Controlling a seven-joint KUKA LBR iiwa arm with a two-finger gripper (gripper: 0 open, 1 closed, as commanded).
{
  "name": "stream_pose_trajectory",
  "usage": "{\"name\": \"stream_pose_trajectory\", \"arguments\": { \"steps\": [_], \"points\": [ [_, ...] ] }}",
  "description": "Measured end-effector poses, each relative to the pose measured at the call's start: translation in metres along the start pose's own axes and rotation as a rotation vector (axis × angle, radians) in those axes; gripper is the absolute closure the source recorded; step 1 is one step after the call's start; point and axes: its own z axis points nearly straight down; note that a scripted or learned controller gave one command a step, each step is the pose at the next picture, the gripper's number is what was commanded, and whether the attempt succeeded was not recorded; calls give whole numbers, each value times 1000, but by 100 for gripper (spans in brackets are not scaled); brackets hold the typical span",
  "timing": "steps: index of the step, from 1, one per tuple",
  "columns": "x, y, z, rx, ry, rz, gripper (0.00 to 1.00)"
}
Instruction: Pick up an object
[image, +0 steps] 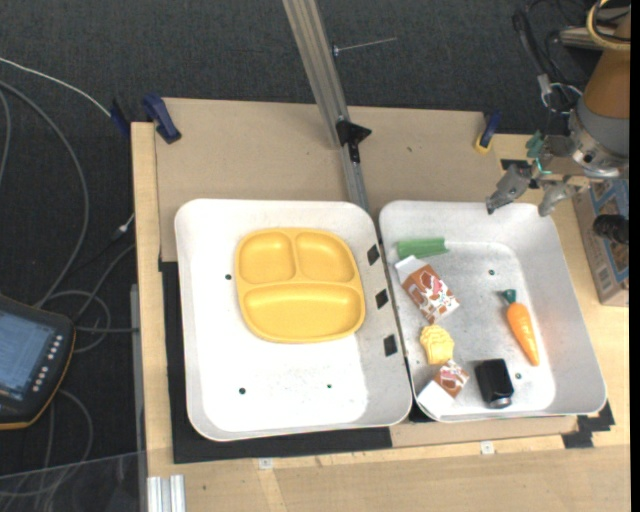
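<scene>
My gripper (526, 196) hovers over the far right corner of the right bin (560, 250), fingers spread open with nothing between them. In that bin lie a green stick (420, 247), a red and white packet (430, 291), a yellow toy (436, 343), a small red packet (450, 378), a black block (493, 382) and an orange carrot (521, 328). All of them rest below and to the left of the gripper, none touching it.
The left bin (200, 300) holds a yellow divided plate (298, 283). A metal post (325, 80) rises from the bench between the bins at the back. Blue clamps (160, 117) grip the bench's far edge. Cables and a tablet (30, 350) lie left.
</scene>
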Motion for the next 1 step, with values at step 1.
{"name": "stream_pose_trajectory", "arguments": {
  "steps": [1],
  "points": [
    [0,0,0,0,-1,0,0]
  ]
}}
